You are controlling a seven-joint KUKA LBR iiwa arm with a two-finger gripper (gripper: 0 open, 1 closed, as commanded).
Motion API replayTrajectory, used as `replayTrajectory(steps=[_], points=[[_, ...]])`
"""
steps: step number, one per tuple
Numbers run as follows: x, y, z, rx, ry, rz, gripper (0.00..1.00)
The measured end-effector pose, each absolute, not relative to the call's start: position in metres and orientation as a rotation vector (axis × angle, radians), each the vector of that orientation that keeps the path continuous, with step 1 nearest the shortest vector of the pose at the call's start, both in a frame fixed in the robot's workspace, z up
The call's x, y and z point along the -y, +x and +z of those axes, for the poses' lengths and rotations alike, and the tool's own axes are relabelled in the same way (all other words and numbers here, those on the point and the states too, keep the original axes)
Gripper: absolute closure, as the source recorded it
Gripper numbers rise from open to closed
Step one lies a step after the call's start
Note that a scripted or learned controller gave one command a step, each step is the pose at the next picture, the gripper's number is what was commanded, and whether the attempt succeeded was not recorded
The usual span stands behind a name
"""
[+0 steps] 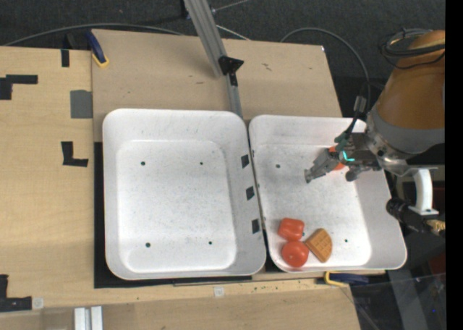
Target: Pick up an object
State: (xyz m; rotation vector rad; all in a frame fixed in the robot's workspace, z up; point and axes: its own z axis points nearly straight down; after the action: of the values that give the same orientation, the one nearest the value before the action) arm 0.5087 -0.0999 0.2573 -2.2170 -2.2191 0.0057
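Observation:
In the right bin (289, 137) a red pepper-shaped piece (291, 229) lies near the front wall, with a red round piece (294, 253) just in front of it and a tan waffle-like piece (319, 244) to their right. My gripper (316, 171) hangs over the middle of this bin, well behind those three pieces, its dark fingers pointing left. Nothing shows between the fingers.
The left bin (119, 176) lies beside the right one, joined by dark clips along the shared wall. A grey metal pole (206, 21) slants in from the top to the bins' back edge. Wooden bench with black tape marks extends left.

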Motion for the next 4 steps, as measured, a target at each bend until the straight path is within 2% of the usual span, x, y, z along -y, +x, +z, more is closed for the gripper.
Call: replayTrajectory(steps=[1,2,4], points=[[0.100,0.509,0.260,2.223,-2.219,0.001,0.00],[0.099,0.514,0.197,2.218,-2.216,0.008,0.00],[0.088,0.513,0.088,2.222,-2.220,0.002,0.00]])
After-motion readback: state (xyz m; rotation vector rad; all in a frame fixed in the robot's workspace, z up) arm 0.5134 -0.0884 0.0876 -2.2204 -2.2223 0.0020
